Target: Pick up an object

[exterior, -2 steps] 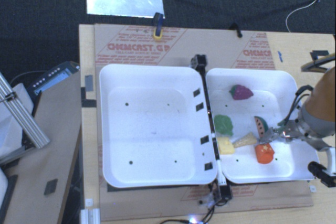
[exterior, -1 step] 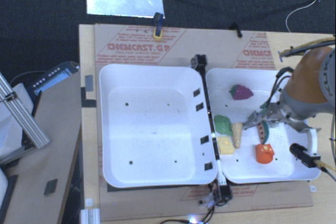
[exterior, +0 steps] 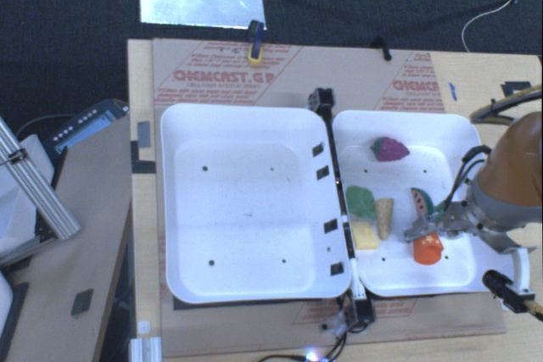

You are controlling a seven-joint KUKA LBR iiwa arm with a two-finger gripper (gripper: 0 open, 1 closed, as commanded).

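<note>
I'm reaching in from the right over the right-hand bin (exterior: 458, 130), and my gripper (exterior: 422, 229) is sitting low among the objects near that bin's front half. Whether it's spread or closed, I cannot tell from up here; the metal tip is too small and blurred against the white floor, and nothing is visibly caught in it.

Here's what I'm working among: the orange-red piece (exterior: 428, 249) is lying just below my tip, touching or nearly so. The watermelon slice (exterior: 422, 201) is just above it. To the left, the tan cone (exterior: 384, 217) is lying beside the green lump (exterior: 361, 201), with the yellow block (exterior: 366, 236) just under that, close against the divider wall. The purple piece (exterior: 389, 149) is sitting well apart, toward the back of the bin. The left-hand bin (exterior: 182, 125) isn't part of my business right now.

As I judge it, I'm in the approach-and-grasp step: down at object height, not yet lifting anything. My likeliest target is the orange-red piece, since it's closest. The next move is calling for a sure close around it, centred so it doesn't squirt sideways, then a straight lift clear of the watermelon slice. Nothing is secured yet, so the pick is not done.
</note>
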